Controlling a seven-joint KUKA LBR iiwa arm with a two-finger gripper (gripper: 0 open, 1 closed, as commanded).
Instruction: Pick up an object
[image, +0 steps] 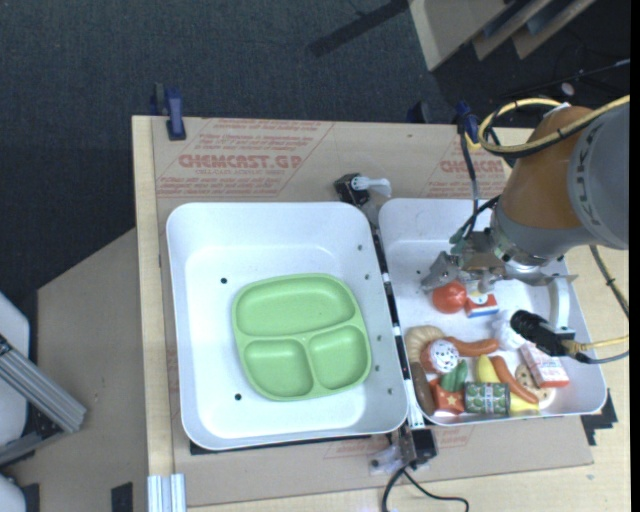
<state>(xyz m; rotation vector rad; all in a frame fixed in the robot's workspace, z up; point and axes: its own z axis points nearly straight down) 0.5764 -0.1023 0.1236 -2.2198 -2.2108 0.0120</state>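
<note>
Over the right-hand white bin (590, 395), the grey arm's gripper (462, 282) hangs low above a small red rounded toy (451, 296) lying at the bin's middle, apart from the heap of toy food (485, 380) crowded into the near end. By my judgement this is the reach-and-close step of the pick: the metal fingers (440, 270) look spread, one left of the red toy and the other over it, with nothing clearly clamped between them. Next, the hand must settle squarely over the toy and shut before lifting. Left of it, the other white bin (200, 240) carries a green divided plastic tray (300, 335).
</note>
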